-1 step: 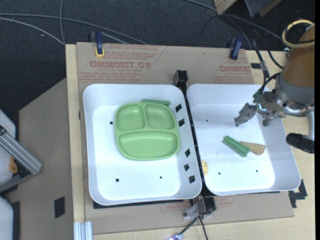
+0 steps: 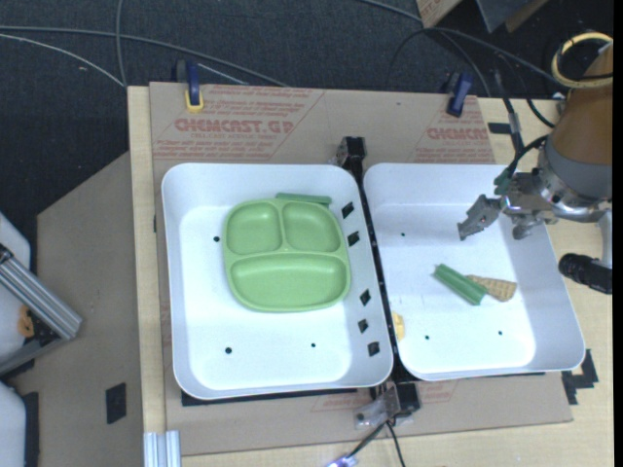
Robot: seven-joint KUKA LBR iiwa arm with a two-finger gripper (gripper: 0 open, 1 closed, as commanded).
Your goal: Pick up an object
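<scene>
A green stick-like object (image 2: pixel 458 284) is seen in the right bin (image 2: pixel 545 353), its long axis slanted from upper left to lower right, with a tan waffle-patterned piece (image 2: pixel 494 288) touching its lower right end; what either thing is cannot be made out. The hand (image 2: pixel 492 217) is held above the upper right part of that bin, apart from both objects, with nothing seen between its fingers, though how far they are parted cannot be told. A green divided plate (image 2: pixel 287 256) lies in the left bin (image 2: pixel 195 358), partly covering a flat green item (image 2: pixel 304 199) at its far rim, and "CHEMCAST GP" can be read in red on the bench (image 2: pixel 243 125) board.
</scene>
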